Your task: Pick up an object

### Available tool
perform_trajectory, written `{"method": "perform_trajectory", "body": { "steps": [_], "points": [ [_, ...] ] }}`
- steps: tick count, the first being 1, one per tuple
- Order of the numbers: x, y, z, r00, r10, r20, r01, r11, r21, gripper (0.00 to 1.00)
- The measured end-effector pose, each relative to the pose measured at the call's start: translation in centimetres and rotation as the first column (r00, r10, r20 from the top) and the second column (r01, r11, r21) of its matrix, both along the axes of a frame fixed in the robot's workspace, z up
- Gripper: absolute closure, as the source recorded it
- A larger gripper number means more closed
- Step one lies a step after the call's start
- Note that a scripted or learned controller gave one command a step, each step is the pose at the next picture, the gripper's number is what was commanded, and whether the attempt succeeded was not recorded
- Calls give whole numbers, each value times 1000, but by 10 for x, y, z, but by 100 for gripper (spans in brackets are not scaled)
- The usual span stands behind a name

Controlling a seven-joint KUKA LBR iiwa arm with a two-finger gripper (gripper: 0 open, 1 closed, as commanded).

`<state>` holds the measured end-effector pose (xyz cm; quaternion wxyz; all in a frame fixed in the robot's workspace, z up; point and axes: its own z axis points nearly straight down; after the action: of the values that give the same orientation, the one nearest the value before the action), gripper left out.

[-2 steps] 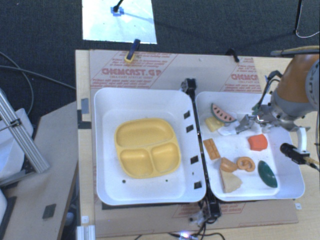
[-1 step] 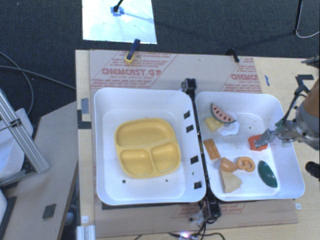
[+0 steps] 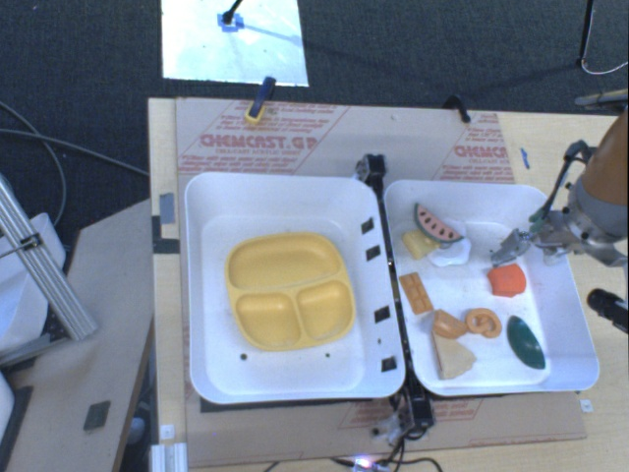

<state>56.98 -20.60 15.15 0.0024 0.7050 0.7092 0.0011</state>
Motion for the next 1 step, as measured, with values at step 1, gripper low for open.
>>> {"method": "perform_trajectory", "body": {
  "steps": [1],
  "points": [
    [-28,0,-71,1000,-5,-9,5,1000,3,0]
  ]
}}
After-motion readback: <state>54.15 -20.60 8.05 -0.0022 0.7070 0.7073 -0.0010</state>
